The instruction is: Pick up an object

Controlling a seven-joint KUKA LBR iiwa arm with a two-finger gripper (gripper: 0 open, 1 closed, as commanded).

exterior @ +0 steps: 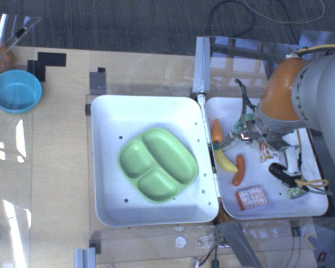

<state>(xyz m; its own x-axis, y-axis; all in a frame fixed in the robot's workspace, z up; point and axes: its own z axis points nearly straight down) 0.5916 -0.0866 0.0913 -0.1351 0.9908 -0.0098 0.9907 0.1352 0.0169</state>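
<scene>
We see a divided plate [158,163] lying in the left bin [103,149]. In the right bin [312,205], a carrot [216,132] lies behind a banana [224,161], a sausage [239,170] just right.

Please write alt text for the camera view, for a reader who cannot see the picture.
A grey robot arm with an orange band reaches from the right into the right white bin, which holds a carrot, a banana, a sausage and a small red packet. The left white bin holds a green divided plate. A blue bowl stands far left.

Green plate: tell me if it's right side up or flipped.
Right side up: the green plate lies flat in the left bin, its three hollow compartments facing up.
</scene>
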